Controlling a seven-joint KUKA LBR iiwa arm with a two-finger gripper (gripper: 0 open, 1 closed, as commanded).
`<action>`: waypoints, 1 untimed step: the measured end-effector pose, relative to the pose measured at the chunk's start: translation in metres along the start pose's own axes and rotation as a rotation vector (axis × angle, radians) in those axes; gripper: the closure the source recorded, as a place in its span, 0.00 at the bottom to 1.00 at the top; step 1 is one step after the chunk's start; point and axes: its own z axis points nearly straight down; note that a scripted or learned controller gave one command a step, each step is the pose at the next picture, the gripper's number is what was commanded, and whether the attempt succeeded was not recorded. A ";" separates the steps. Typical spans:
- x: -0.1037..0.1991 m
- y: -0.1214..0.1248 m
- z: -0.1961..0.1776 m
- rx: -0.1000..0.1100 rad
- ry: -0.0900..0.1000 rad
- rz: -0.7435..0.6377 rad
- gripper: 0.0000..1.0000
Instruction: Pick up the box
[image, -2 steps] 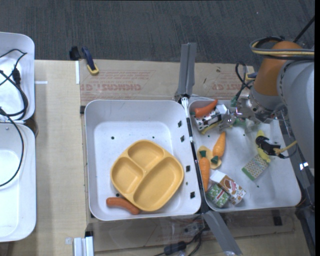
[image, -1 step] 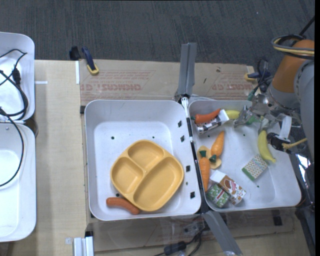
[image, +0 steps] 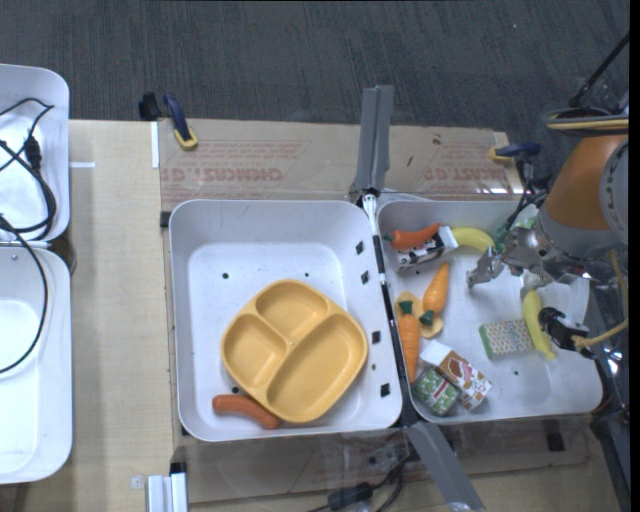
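Note:
The box (image: 452, 380) is a small carton printed in white, green and red. It lies tilted near the front left corner of the right bin (image: 570, 395). My gripper (image: 487, 268) hangs over the middle of that bin, well behind the box and a little to its right, and apart from it. The grey arm with its orange band (image: 588, 190) reaches in from the right behind the gripper.
Two carrots (image: 420, 315), a yellow banana (image: 470, 238), a second banana (image: 537, 322), a green sponge (image: 505, 338) and an orange-and-black toy (image: 415, 240) share the right bin. The left bin (image: 200, 300) holds a yellow divided plate (image: 293, 348) and a sausage (image: 245, 408).

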 end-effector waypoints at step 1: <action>-0.022 -0.058 0.001 0.004 0.001 0.186 0.00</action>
